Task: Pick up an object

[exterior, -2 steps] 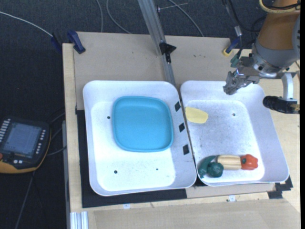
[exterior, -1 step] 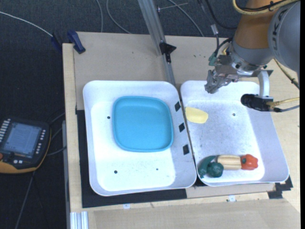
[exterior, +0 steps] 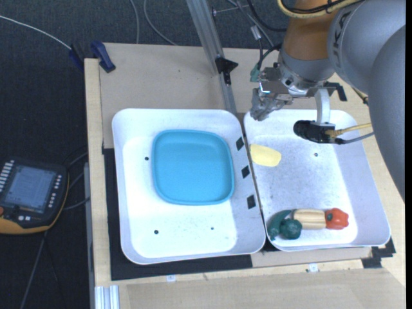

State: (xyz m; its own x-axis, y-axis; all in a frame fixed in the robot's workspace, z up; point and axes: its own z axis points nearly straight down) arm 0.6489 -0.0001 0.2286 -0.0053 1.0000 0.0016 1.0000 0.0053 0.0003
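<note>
— Nearest candidate for the pick?
— Pale yellow piece point(exterior: 265, 155), lying in the right bin point(exterior: 322, 179) close to its left wall, just below the tool point(exterior: 261, 111).
— Handling?
— Looks small, light and probably stiff (smooth too, so perhaps slippery). Lies low on the bin floor, so likely best pinched across its narrow width, straight from above.
— State of the tool?
— Cannot tell whether spread or pressed together. Hangs over the bin's upper left corner, with nothing visibly in it.
— Rest of the right bin?
— 3 toy-like things in a row along the near edge: a green lump point(exterior: 284, 226) touching a tan cylinder point(exterior: 309, 219), then a red piece point(exterior: 336, 218) at the cylinder's other end. Rounded, so likely to roll under a pinch.
— And the left bin point(exterior: 135, 192)?
— Holds 1 shallow blue tray point(exterior: 193, 167) across its middle, probably too wide and flat for an easy grip. Both bins side by side on the worktop point(exterior: 161, 69).
</note>
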